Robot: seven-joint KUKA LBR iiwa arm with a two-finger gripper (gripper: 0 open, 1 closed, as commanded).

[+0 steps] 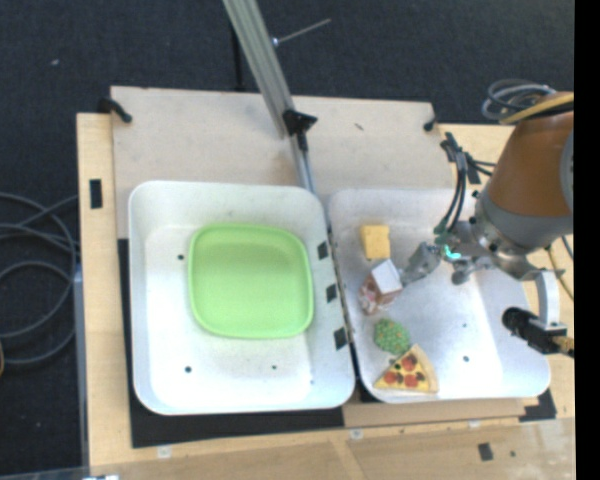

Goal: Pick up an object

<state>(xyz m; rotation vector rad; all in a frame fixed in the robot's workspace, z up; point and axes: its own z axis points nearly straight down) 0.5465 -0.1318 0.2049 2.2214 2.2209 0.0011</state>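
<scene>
In the right bin (500, 363) lie a yellow block (376, 240), a small white and brown object (382, 282), a green broccoli piece (390, 335) and a pizza slice (407, 371). My gripper (440, 267) hangs over the middle of that bin, just right of the white and brown object. It is open, and nothing sits between its fingers (419, 262). The grey and orange arm (535, 183) comes in from the right.
The left bin (155, 368) holds a square green plate (250, 280). A grey metal pole (263, 53) slants up from the divide between the bins. Black cables lie at the far left, off the bench.
</scene>
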